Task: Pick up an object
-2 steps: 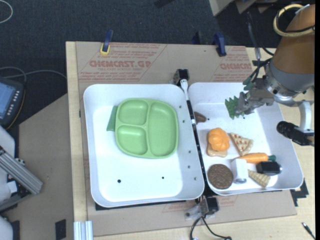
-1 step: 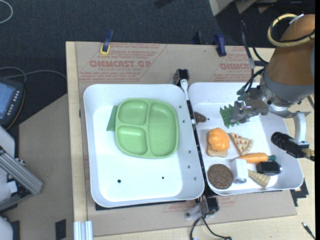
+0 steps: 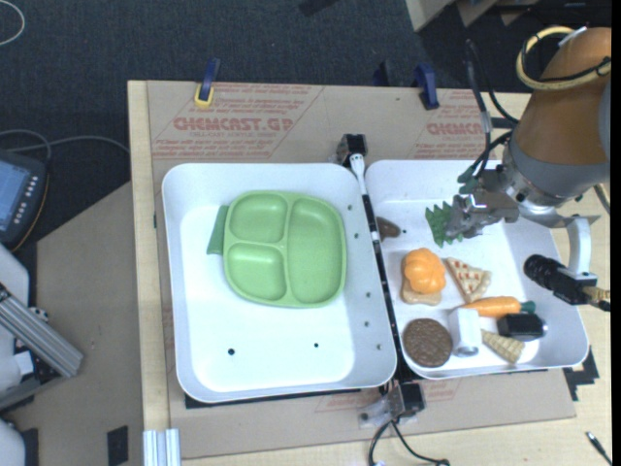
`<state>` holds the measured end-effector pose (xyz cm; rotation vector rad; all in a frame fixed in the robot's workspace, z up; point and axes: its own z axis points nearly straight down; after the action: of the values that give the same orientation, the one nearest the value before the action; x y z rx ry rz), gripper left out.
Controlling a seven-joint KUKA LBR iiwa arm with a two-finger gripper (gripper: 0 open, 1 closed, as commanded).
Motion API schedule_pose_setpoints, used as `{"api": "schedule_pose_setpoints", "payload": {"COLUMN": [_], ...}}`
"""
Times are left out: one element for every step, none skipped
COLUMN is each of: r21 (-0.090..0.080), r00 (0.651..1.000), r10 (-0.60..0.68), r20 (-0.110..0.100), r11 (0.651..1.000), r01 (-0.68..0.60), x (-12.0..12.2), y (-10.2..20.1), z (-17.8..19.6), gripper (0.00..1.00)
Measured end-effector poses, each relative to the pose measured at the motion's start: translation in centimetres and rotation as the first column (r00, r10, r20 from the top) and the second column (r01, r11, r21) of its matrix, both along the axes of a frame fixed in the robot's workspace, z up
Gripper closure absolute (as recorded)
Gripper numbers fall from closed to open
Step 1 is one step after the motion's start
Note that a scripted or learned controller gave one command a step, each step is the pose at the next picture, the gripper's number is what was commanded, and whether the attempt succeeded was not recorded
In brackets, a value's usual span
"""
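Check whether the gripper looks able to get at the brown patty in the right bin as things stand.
Probably yes. The brown patty lies flat and uncovered near the right bin's front edge, with the orange pepper just behind it. The gripper hangs over the green leafy piece, farther back.

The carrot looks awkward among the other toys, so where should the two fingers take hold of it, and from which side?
Probably from above, across the middle of the carrot's orange body. It lies flat and long, pointing left to right, so its narrow width suits the fingers. The black piece crowds its green end, so staying toward the orange half seems safer.
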<state>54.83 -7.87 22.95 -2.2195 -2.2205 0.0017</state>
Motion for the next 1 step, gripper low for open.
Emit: {"api": "schedule_pose_setpoints", "payload": {"r21": [0.000], "r00": [1.000], "r10": [-0.001], "r20": [0.000], "r11": [1.000], "r01": [0.001], "x": [-1.52], "y": [-0.15], "z": [0.29], "gripper": [1.00]}}
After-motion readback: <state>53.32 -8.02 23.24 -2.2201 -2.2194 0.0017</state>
